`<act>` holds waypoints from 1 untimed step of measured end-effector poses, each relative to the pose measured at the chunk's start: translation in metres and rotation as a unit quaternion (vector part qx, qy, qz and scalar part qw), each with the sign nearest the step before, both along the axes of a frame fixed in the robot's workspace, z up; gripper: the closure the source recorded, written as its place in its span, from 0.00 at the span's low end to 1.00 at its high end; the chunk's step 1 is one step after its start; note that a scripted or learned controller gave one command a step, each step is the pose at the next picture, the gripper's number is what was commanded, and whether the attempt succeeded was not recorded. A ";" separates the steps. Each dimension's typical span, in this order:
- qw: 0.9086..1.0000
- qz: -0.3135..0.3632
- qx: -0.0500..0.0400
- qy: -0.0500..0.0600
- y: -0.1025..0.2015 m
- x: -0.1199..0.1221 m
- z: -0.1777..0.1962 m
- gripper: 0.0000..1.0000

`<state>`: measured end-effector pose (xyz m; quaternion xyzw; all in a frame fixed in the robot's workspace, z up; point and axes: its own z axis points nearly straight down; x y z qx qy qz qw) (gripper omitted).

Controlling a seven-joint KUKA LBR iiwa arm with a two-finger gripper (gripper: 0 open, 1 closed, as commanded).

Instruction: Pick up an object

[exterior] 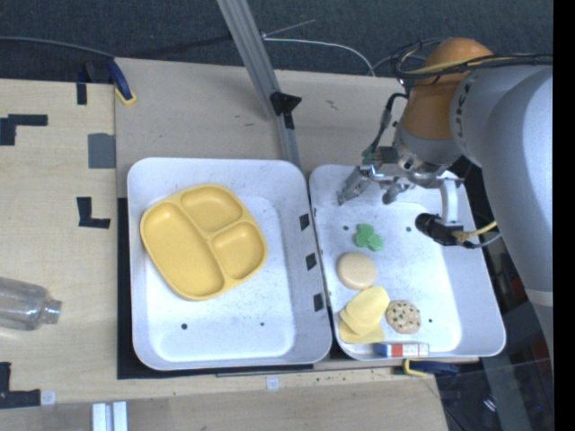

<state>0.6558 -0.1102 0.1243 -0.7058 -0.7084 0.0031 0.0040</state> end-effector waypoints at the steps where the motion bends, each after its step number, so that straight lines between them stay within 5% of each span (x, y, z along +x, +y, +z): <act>1: 1.000 -0.001 -0.001 -0.003 0.020 -0.028 -0.038 0.00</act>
